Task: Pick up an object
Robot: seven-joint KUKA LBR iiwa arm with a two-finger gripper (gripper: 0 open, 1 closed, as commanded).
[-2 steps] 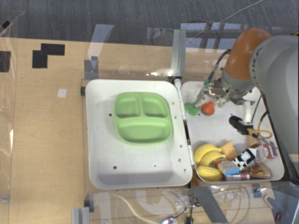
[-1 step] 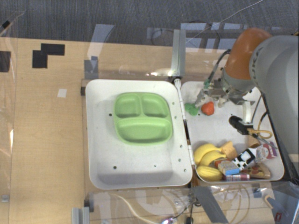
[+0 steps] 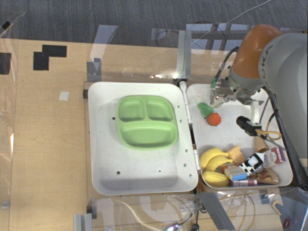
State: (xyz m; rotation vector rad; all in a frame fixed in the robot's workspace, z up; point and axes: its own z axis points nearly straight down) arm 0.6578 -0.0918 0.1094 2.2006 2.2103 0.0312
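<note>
My gripper (image 3: 217,95) hangs over the far left part of the right bin (image 3: 226,110), below the orange band of the arm. Just in front of it lies a toy carrot (image 3: 211,115) with a green top and an orange tip, a short gap from the gripper. Nothing shows between the gripper's tips from this angle. At the near end of the same bin are two yellow bananas (image 3: 214,160), a tan bread piece (image 3: 235,154), a black-and-white checkered item (image 3: 250,164) and a blue-and-red tube (image 3: 239,179).
The left bin (image 3: 103,143) holds a green divided plate (image 3: 146,121). A metal divider (image 3: 185,88) runs between the two bins. A red-and-white packet (image 3: 275,156) and a brown flat piece (image 3: 267,177) lie at the right bin's near right corner.
</note>
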